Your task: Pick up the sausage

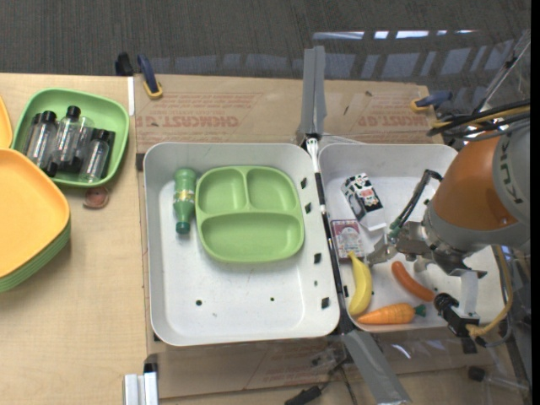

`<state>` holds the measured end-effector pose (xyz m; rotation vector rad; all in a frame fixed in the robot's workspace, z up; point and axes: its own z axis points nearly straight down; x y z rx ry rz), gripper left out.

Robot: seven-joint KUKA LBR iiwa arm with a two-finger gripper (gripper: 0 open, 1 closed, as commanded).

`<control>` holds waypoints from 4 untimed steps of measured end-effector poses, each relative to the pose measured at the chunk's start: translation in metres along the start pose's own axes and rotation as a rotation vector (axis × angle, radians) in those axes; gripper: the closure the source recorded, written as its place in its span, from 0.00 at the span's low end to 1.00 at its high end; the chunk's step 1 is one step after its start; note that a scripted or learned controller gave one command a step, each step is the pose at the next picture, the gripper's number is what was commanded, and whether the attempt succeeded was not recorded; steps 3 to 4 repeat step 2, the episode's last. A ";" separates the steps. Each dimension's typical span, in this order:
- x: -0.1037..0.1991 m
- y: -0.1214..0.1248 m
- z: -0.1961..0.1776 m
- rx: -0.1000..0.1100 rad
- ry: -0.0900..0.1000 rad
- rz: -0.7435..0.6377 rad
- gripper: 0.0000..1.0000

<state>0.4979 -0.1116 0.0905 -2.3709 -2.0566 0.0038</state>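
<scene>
Sausage lay in right bin, near side, just right of banana, above carrot. Long axis ran far-left to near-right. Gripper hovered just far-left of it; grip state: cannot tell.

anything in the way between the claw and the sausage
Nothing visible does. The claw hangs in the right bin just above and left of the sausage, with bare bin floor between. The banana and carrot lie off to the side.

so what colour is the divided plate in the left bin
Light green, seen in the camera view: divided plate in the left bin.
</scene>
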 end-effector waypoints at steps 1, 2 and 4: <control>-0.001 0.000 -0.008 0.001 0.000 0.007 1.00; 0.039 0.060 -0.100 -0.001 -0.002 0.159 1.00; 0.039 0.060 -0.100 -0.001 -0.002 0.159 1.00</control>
